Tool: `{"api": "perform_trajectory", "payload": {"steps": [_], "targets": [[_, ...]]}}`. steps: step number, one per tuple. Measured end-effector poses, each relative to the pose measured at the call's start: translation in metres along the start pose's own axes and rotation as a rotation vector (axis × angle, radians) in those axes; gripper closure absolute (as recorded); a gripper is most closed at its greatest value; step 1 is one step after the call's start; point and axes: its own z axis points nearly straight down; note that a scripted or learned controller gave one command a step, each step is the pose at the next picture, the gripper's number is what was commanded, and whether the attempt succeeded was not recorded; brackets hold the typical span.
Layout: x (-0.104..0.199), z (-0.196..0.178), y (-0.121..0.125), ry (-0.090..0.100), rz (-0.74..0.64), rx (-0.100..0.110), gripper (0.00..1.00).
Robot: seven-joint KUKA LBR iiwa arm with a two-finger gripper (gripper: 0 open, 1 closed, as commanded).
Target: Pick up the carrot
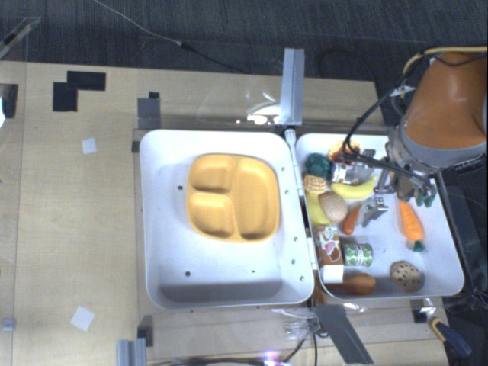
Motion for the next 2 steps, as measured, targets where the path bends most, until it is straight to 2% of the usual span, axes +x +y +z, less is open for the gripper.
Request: {"api": "perform_trajectory", "payload": {"steps": [1, 2], "targets": [[-0.007, 0.093, -0.07, 0.006, 0.137, 0.0, 0.0], [0.023, 0.115, -0.11, -0.005, 0.085, 0.003, 0.0]]}}
